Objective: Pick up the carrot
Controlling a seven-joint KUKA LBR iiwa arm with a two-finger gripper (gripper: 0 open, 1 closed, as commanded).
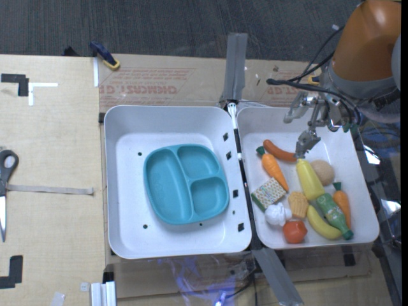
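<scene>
A: Start from the left, using the teal three-compartment plastic plate [187,183] as the marker.

B: Left of it lies a pale wooden benchtop [44,145] with metal scissors [5,171] at its far edge. The plate itself sits in the left shallow white bin [118,171], probably kept as a drop spot.

A: And the carrot?

B: Right of the plate, past the bins' shared wall, a small orange toy carrot with a green top [272,168] lies in the right white bin [363,190], just below a red-orange sausage-shaped toy [278,150]. A second orange carrot [343,206] lies further right, beside a green bottle-shaped toy [333,211].

A: The arm's two-finger gripper [306,143]?

B: It hangs further right of the plate than the first carrot, above the sausage's end, likely lining up to descend. I cannot tell how it is set. Nothing is visibly held.

A: The surroundings?

B: Brown cardboard [159,81] behind the bins, dark grey floor [159,11] beyond.
</scene>
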